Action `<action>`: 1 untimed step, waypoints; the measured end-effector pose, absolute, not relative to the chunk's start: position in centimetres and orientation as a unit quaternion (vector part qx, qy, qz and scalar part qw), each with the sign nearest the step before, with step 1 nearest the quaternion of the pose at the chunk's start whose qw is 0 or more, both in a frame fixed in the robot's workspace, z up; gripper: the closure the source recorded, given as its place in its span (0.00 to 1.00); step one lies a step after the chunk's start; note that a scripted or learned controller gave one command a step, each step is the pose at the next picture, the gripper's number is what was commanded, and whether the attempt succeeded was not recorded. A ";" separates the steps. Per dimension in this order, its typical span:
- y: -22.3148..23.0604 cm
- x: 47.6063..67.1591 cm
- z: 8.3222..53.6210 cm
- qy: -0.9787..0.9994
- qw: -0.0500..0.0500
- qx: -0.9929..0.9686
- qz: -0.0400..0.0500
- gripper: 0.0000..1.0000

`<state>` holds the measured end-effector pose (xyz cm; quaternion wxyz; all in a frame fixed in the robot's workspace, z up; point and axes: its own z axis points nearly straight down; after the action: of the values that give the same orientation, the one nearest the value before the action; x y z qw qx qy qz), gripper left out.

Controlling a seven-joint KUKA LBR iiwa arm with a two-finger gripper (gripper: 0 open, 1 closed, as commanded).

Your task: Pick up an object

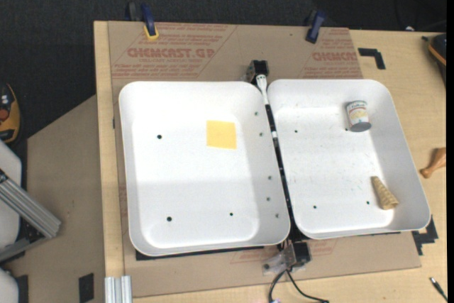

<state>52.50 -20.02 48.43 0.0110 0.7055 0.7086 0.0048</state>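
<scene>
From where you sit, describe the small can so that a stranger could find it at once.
Look at the right white bin of the pair. Near its far right corner lies a small can with a pale label and grey lid. Its only neighbour, a tan cone, sits by the near right corner.

A yellow square (221,134) is lying in a white bin (142,223); a tan cone (384,193) is showing nearby.

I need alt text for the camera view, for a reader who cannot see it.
Two shallow white bins sit side by side on a bench: the left bin holds a yellow square, and the right bin holds a small can and a tan cone.
</scene>
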 end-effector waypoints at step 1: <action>-17.2 56.7 53.9 0.709 0.006 0.705 0.003 1.00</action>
<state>56.65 -17.18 53.95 0.0059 0.7053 0.7089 0.0027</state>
